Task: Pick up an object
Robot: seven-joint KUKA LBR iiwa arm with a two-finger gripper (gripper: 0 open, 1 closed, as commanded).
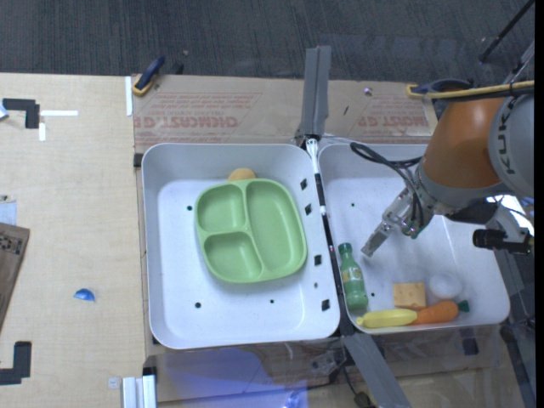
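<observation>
My gripper (376, 240) hangs over the middle of the right bin (374, 181), its fingers pointing down and to the left, with nothing visible between them. Just below and left of it a green bottle (351, 277) lies along the bin's left wall. At the bin's front edge lie a yellow banana (388, 318), an orange carrot (438, 312) and a tan cracker-like square (409, 295). A pale white object (444, 286) rests beside the square.
The left bin (170, 253) holds a green divided plate (251, 229), with a small yellow-orange object (242, 175) peeking out behind it. A grey upright post (315, 92) stands between the bins at the back. The arm's orange band (463, 143) looms over the right bin's back right.
</observation>
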